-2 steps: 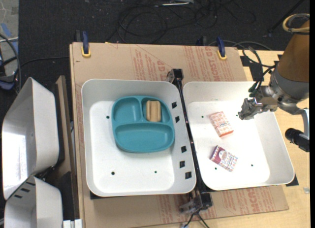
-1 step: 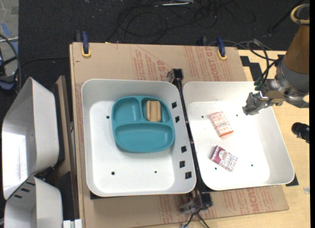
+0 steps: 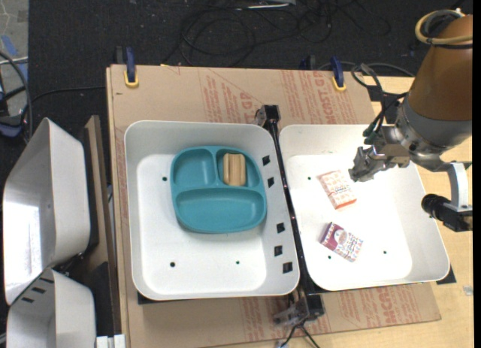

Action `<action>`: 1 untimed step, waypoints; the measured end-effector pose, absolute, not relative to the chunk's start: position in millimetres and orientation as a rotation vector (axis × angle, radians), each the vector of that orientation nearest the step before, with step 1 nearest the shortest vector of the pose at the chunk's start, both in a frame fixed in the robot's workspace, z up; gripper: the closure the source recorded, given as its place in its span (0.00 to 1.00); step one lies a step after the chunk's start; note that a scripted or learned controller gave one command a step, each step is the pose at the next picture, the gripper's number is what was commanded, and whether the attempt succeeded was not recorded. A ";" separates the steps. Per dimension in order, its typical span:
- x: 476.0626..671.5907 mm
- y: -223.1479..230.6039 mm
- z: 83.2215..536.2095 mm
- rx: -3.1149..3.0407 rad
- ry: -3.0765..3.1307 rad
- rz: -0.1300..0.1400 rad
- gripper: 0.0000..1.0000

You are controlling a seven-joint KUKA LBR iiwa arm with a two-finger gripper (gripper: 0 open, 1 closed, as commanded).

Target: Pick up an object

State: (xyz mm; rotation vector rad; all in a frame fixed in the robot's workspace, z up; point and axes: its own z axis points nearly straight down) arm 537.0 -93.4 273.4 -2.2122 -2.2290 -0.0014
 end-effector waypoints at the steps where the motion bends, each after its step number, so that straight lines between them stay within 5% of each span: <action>1: 533.9 -34.5 266.2 -2.210 -2.230 -0.001 1.00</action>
